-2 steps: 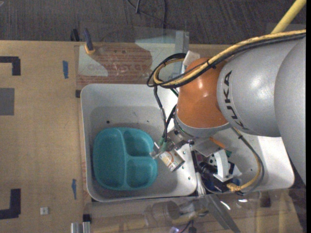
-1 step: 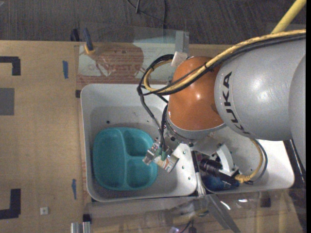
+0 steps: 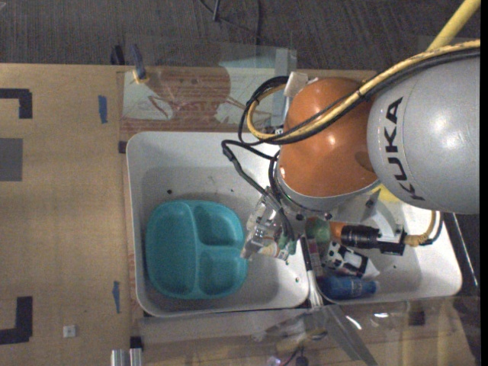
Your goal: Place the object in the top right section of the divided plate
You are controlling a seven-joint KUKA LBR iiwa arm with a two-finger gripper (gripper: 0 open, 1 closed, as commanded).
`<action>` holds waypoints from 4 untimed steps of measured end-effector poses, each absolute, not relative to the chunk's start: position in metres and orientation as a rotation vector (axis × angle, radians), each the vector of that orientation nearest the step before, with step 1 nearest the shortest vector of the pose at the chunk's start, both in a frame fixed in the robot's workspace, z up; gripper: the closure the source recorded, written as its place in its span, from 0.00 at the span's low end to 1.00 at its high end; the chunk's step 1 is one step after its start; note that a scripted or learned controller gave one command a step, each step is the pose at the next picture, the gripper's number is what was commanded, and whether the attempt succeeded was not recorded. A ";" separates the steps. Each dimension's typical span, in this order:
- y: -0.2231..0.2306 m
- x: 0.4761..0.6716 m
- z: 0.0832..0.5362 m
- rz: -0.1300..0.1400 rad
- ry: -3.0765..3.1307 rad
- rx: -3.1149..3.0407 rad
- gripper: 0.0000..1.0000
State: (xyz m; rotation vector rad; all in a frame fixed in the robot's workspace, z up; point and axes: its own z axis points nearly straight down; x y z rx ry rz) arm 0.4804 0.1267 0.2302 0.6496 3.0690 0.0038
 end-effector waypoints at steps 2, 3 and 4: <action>0.161 0.490 0.192 0.003 3.132 0.232 1.00; 0.102 0.488 0.270 0.003 3.089 0.546 1.00; 0.089 0.481 0.353 0.004 3.008 0.884 1.00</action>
